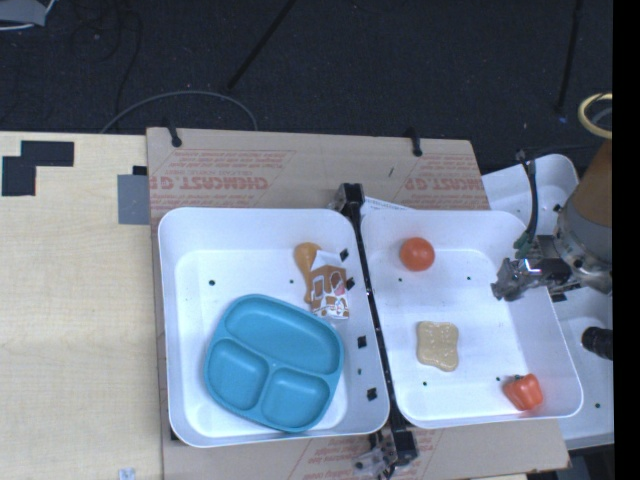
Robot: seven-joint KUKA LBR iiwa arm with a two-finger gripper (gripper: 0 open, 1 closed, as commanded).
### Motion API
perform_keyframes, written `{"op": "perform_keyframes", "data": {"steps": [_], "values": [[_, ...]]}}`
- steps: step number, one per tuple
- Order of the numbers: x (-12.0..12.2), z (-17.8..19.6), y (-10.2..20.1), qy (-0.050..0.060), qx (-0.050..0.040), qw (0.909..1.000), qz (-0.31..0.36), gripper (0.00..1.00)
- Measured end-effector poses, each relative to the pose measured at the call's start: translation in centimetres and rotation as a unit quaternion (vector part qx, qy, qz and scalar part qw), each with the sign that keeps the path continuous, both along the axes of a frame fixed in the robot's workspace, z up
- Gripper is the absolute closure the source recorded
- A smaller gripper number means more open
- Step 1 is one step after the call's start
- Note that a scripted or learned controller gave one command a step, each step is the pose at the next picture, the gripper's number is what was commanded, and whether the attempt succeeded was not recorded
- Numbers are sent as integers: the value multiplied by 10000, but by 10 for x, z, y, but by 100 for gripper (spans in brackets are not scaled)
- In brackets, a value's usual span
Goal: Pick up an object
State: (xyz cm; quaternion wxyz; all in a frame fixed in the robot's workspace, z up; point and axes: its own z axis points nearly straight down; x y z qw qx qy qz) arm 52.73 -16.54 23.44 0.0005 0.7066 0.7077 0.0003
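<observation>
Overhead slanted view of my bench, two shallow white bins side by side on cardboard. Left bin [185,268]: a blue divided plate [272,362] fills the near half, lying flat. Just beyond its far right corner sits a small printed packet [328,293] w/ a tan piece [306,258] behind it, both pushed against the divider between bins. Right bin [480,398]: an orange-red ball [417,254] at the far side, a pale tan flat piece [438,345] in the middle, an orange pepper-like toy [523,391] in the near right corner. All three sit well apart, so any one could be taken w/o bumping another. The gripper [512,281] hangs at the bin's right wall, arm reaching in from the right. I can't tell whether the jaws are apart or together; nothing visible between them. Ball and flat piece are the nearest candidates, I'd judge.
</observation>
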Motion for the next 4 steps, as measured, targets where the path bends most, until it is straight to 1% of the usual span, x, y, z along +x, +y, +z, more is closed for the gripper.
{"op": "perform_keyframes", "data": {"steps": [1,2,4], "values": [[13,-2,44,13,11,10000,13,100],[15,5,100,17,11,10000,17,100],[33,16,213,17,12,10000,22,100]]}}
